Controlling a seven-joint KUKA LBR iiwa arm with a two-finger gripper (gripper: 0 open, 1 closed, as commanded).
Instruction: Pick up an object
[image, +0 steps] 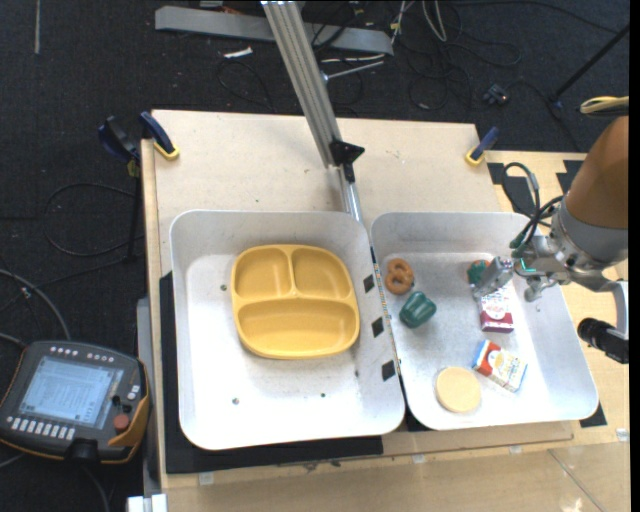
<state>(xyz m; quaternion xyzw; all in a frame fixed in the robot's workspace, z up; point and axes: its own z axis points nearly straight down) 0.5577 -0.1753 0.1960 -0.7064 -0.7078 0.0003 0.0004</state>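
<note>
Camera view from above puts the gripper (505, 268) low over the right bin (560, 400), near its upper right part, at the end of the grey arm with its orange band. Whether it is released or clenched cannot be told; metal parts and cables blur together there. Touching its tip on the left is a small teal object (480, 270), shape unclear. Just below the tip lies a small red and white carton (497, 312), boxy and printed. Farther down sits a second carton (500, 365), orange, white and blue, tilted. Beside that is a flat pale round disc (459, 389). Toward the bin's left side are a brown pretzel (399, 275) and a glossy green pepper (417, 309). The left bin (200, 400) holds a smooth yellow divided plate (296, 300) with three compartments.
</note>
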